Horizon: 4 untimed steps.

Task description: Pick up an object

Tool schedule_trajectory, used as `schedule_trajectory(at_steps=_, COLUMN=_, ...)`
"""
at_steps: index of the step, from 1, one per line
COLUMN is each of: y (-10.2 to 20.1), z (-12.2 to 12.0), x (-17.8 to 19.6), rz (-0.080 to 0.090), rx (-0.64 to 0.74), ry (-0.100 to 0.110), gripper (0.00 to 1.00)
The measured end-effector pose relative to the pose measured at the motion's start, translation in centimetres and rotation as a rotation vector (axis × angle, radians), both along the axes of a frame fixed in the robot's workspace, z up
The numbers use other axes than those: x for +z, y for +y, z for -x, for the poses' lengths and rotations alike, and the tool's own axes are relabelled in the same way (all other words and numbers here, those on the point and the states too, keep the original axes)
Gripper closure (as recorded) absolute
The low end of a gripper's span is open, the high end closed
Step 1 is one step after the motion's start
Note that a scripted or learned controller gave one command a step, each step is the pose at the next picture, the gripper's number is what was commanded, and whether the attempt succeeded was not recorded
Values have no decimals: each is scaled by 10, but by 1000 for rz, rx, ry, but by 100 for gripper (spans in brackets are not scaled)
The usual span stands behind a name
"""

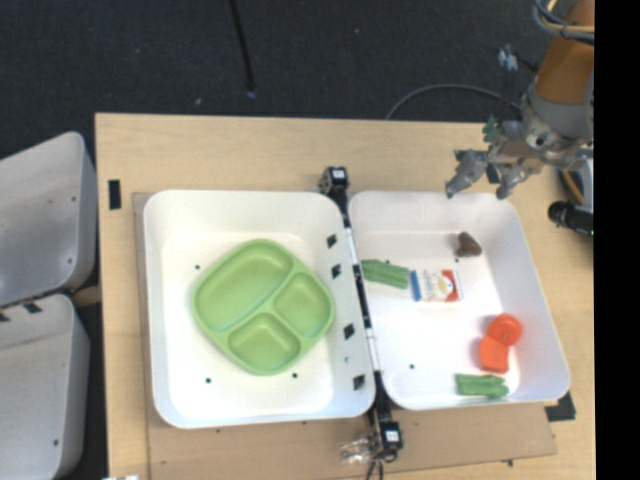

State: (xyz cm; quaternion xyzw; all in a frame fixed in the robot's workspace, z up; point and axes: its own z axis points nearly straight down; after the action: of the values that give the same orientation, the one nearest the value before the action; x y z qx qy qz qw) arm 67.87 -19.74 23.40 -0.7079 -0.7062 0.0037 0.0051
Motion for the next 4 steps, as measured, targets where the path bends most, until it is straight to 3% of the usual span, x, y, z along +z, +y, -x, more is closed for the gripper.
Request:
schedule_trajectory(at_steps=1, y=1, z=-3, x=10, rz=3, rx=3, ry=-14, gripper=0)
schedule_trajectory(at_steps=4, y=6, z=-8, x=-132, rz=5, rx=9, ry=-10, gripper=0)
